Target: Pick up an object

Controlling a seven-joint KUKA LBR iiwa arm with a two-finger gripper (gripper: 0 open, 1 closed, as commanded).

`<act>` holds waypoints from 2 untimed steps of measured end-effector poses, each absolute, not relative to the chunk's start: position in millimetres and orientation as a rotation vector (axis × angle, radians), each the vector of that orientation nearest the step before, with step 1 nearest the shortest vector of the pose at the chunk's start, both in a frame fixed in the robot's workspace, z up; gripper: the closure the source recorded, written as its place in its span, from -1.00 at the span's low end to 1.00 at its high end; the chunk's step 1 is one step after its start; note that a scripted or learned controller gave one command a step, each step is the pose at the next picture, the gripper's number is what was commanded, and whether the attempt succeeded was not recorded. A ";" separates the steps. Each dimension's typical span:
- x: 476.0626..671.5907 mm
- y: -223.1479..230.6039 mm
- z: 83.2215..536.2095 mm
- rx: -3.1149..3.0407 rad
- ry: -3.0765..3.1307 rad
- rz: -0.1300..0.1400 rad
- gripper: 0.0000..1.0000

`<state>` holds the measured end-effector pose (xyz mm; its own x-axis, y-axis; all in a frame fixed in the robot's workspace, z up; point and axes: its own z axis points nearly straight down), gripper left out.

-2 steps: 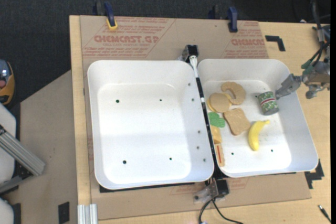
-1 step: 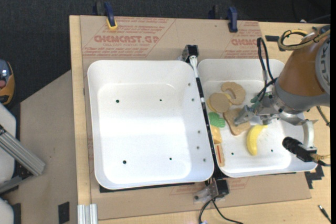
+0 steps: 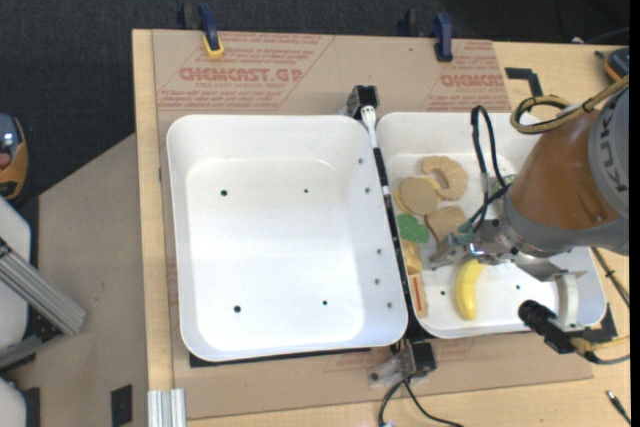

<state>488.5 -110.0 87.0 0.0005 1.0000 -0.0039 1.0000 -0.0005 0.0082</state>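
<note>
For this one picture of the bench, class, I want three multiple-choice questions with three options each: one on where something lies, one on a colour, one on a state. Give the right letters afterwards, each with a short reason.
1. Where does the banana lie?
A. In the right bin
B. In the left bin
C. On the carpet

2. What colour is the small item lying left of the gripper, beside the divider between the bins?
A. Blue
B. Green
C. Red

3. How does the left bin stand?
A. Piled with toys
B. Tipped on its side
C. Flat, with only small dark dots on its white floor

Answers:
1 A: the banana rests on the right bin floor, just below the gripper.
2 B: the item is plainly green against the white floor.
3 C: the left bin sits level, its floor bare white but for the dots.
</note>
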 end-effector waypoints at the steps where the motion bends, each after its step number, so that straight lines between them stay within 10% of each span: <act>1: 491.5 -113.1 98.9 2.213 2.206 0.008 1.00; 2: 551.5 -102.1 89.6 2.211 2.216 0.007 1.00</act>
<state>551.5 -102.1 89.6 -0.0022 1.0000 -0.0047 0.9999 0.0022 0.0110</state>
